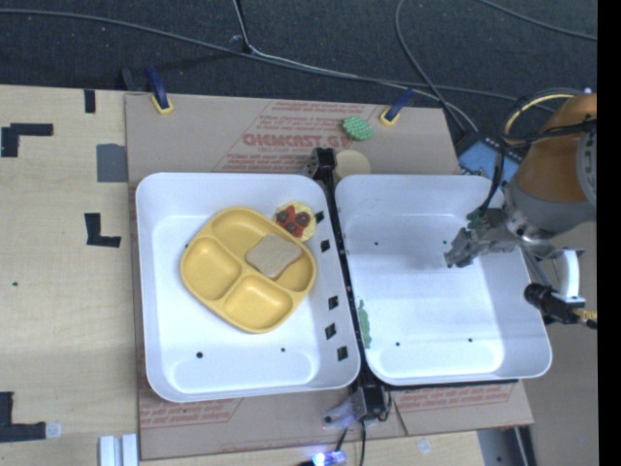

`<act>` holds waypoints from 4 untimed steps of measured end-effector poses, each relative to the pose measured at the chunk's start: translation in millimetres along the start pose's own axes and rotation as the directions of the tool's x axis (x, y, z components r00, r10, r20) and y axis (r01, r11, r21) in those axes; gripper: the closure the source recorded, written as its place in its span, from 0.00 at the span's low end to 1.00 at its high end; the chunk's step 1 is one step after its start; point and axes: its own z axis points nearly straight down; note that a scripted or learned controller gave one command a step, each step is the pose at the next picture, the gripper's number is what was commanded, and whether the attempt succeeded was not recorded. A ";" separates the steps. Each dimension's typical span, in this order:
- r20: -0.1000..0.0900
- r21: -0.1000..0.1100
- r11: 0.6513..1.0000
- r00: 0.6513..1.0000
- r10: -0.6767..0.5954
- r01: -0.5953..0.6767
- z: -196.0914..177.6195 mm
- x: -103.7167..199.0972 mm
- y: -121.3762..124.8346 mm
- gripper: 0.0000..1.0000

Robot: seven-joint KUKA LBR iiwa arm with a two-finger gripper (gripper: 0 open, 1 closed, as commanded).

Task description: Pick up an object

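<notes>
Claw [464, 251] over right bin [437, 357], grip state unreadable. Nearest pick, yellow tray [228, 270] with toast slice [273, 255], lies at 9 o'clock, left bin [233, 367].

The arm [555, 168] enters from the right side of the camera view. Its upper section is grey, with an orange band above the wrist, visible near the upper right. Below the band, the grey wrist housing angles downward and to the left. The gripper [460, 253] extends from the wrist toward the left, at a slant, with its dark tip pointing down and left. The gripper tip is small and dark in this view; the finger spacing cannot be determined. Nothing is visible between the fingers. A dark cable loops around the upper arm section, above the orange band.
</notes>
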 end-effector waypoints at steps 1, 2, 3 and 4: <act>0.001 -0.005 1.000 1.000 0.002 -0.002 -46.8 5.5 -5.3 1.00; 0.001 -0.006 1.000 1.000 0.002 -0.002 -101.6 10.1 -13.2 1.00; 0.000 -0.002 1.000 1.000 0.002 -0.002 -107.2 10.3 -12.8 1.00; -0.002 0.000 1.000 1.000 -0.002 0.002 -106.5 69.1 -23.4 1.00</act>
